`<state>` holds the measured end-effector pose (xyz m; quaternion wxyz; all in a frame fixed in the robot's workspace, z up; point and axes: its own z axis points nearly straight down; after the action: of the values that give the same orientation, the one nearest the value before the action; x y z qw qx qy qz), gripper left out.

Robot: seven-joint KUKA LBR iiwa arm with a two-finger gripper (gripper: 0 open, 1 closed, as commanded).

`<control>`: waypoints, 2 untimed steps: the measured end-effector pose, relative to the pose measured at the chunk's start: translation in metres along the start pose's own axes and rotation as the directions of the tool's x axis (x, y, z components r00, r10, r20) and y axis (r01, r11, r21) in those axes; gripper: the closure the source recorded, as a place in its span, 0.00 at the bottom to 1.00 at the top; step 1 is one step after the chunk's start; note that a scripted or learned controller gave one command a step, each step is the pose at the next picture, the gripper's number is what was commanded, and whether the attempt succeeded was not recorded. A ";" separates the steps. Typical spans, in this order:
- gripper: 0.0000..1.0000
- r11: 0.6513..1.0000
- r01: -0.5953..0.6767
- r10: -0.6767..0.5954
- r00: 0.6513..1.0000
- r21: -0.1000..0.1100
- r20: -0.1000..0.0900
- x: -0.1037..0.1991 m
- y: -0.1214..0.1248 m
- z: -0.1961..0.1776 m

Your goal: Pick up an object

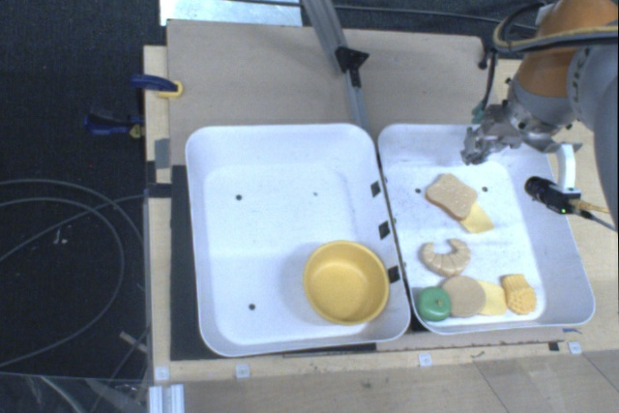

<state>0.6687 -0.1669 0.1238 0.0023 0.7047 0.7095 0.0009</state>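
- Hanging over the far edge of the right bin, the claw sits at the end of the arm — whether it is released or clenched I cannot tell, and nothing shows between its tips.
- Closest candidate is the bread slice, at about seven o'clock from the claw, resting partly on a yellow wedge.
- Farther toward six o'clock lie the croissant, then a crowded row: green disc, tan round, waffle — touching neighbours likely make a clean grip harder.
- Left bin holds a yellow bowl at eight o'clock, well apart.
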 end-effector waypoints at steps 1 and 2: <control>1.00 1.000 0.000 0.000 1.000 -0.005 0.000 0.003 0.009 -0.063; 1.00 1.000 0.001 -0.001 1.000 -0.003 0.000 0.003 0.006 -0.110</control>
<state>0.6740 -0.1631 0.2334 0.0034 0.7043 0.7098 0.0021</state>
